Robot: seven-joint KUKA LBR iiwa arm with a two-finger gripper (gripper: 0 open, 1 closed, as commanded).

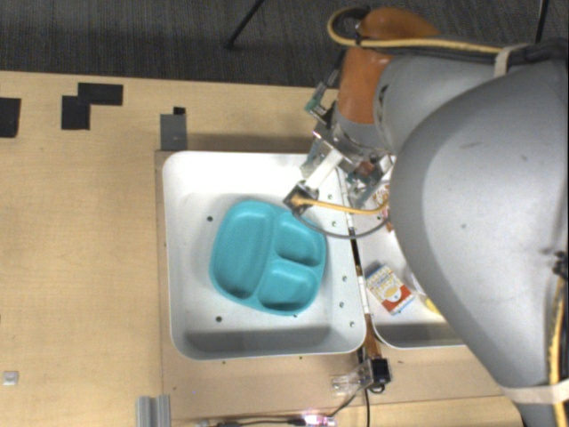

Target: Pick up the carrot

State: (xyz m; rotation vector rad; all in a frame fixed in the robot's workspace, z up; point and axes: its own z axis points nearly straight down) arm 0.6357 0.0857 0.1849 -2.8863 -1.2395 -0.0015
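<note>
The gripper (pixel 303 197) hangs over the left bin (pixel 180 265), near its 1 o'clock corner, just off the 1 o'clock edge of the plate (pixel 267 258). The tool slants, with its tip toward 7 o'clock and the wrist back toward 1 o'clock. Whether it is spread or pressed together I cannot tell, and nothing can be made out in its grasp.

Where the carrot lies I cannot tell with any confidence. A thin yellow-orange strand (pixel 356 210) runs from the gripper's tip toward 3 o'clock, but it reads as a cable rather than the vegetable. The plate's compartments look bare, and so does the white floor around it.

The arm's grey bulk covers most of the right bin (pixel 404 338). On its open strip sits a small box (pixel 389 290), and a yellow sliver (pixel 432 307) peeks out at the arm's edge (too little of it to name).

My judgement is that the carrot is most likely in the right bin, roughly toward 4 o'clock from the gripper. If so, the coming move turns on crossing the divider between the bins. The carrot's long axis and its pointing direction cannot be judged from here, so the wrist angle for a crosswise grip stays open.
</note>
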